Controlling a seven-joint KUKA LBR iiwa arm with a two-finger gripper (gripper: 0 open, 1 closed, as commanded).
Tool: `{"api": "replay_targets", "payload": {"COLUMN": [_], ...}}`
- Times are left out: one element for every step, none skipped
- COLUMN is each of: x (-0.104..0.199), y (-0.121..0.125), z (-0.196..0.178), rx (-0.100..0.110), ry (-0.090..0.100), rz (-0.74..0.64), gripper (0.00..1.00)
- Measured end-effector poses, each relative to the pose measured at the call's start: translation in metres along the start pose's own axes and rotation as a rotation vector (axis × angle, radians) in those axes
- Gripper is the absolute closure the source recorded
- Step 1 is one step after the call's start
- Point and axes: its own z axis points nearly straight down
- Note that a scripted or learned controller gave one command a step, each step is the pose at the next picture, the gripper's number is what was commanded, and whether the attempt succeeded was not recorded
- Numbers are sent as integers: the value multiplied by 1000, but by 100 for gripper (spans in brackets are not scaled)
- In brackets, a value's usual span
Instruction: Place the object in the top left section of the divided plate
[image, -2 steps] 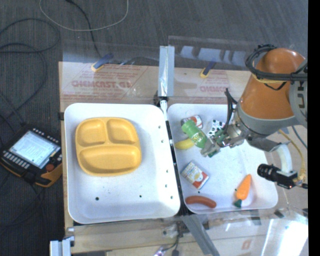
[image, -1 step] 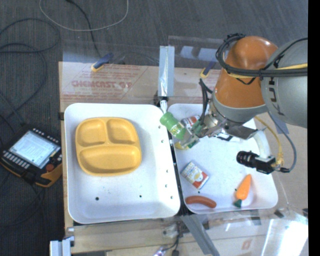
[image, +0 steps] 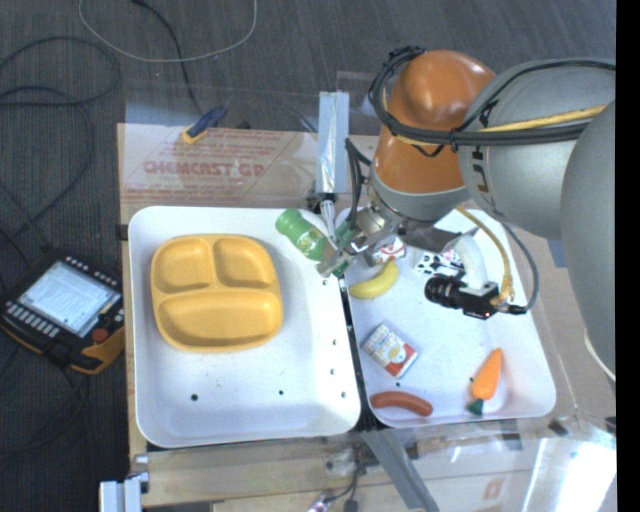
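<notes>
Two shallow white bins (image: 240, 425) side by side on the desk. Nearest, in the right bin: red-brown sausage-shaped toy (image: 401, 403), orange toy carrot with green top (image: 486, 377), small white printed carton (image: 388, 349). Farther in, yellow toy banana (image: 376, 283) just under the wrist. In the left bin, yellow plastic divided plate (image: 216, 292), sections bare, lying well left of the arm. Beyond, at the seam between the bins, green cylindrical object (image: 299, 231) raised over the left bin's upper right corner, close against the tool (image: 338, 252). Cannot tell whether clenched or released, nor whether the green piece sits truly between the fingers. Judged as the carry step, just after pickup. Next move calls for travel leftward across the bin to above the plate's top left section, then lowering and release there. Farthest back, brown printed board (image: 205, 170).
</notes>
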Motion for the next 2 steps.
{"api": "replay_targets", "payload": {"x": [53,97], "y": [46,97], "z": [37,45], "rx": [0,-1], "ry": [-1,-2], "rz": [-8,-175], "gripper": [100,100]}}
